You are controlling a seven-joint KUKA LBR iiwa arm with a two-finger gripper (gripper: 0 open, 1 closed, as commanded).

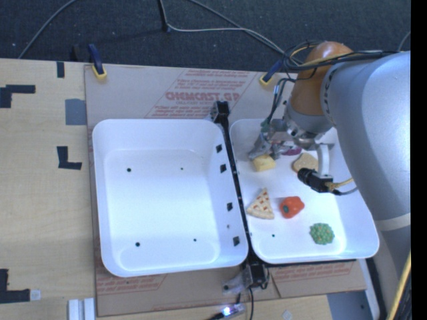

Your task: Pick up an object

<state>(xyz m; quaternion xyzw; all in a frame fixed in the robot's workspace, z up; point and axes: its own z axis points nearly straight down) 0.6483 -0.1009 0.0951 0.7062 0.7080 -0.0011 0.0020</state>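
Two shallow white plastic bins sit side by side on a brown cardboard sheet [193, 89]; the left bin [110, 139] has only small dark dots on its floor, while the right bin [363, 242] carries the loose objects. The grey arm's two-finger gripper [267, 149] is low over the far left part of the right bin, directly above a pale yellow block [263, 164] that lies just under its tip; whether the jaws are spread or pinching cannot be told, as the wrist hides them. Near the block lie a tan flat piece [305, 161], a triangular pizza-slice toy [261, 205], a red pepper-like toy [291, 207] and a green bumpy ball [321, 233]. Red print on the cardboard is mirrored and too blurred to read. A blue-and-yellow clamp [97, 64] grips the sheet's far left corner.
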